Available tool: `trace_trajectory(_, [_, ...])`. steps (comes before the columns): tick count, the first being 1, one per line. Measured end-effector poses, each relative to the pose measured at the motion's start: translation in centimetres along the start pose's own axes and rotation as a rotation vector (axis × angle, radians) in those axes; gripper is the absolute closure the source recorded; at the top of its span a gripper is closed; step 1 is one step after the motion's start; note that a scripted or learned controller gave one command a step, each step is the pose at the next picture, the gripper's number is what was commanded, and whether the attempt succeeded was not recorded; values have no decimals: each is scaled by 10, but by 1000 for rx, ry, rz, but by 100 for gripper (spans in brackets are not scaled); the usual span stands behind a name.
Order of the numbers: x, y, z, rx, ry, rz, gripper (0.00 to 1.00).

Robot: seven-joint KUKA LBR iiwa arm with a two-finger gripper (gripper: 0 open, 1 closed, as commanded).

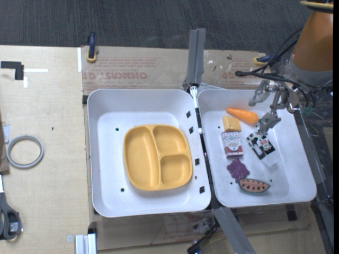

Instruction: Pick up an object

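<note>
I see the divided plate (158, 157) in the left bin (100, 157), and in the right bin (296, 173) the carrot (242, 115) lies behind the cheese wedge (231, 124), then the small box (232, 143), the grapes (238, 169) and the watermelon slice (253, 185) nearest, while the gripper (266, 121) is just right of the carrot.

Faint red print, upside down and unreadable, on the cardboard sheet (159, 67) along the worktop's far edge; packet (232, 143) label illegible.
</note>
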State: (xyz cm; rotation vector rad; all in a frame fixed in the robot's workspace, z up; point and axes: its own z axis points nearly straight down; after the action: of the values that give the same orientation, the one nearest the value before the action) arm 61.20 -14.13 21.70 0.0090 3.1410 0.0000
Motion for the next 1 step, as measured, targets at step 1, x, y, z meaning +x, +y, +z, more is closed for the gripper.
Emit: trace_trajectory(1, [4,0,107,1,2,418,0])
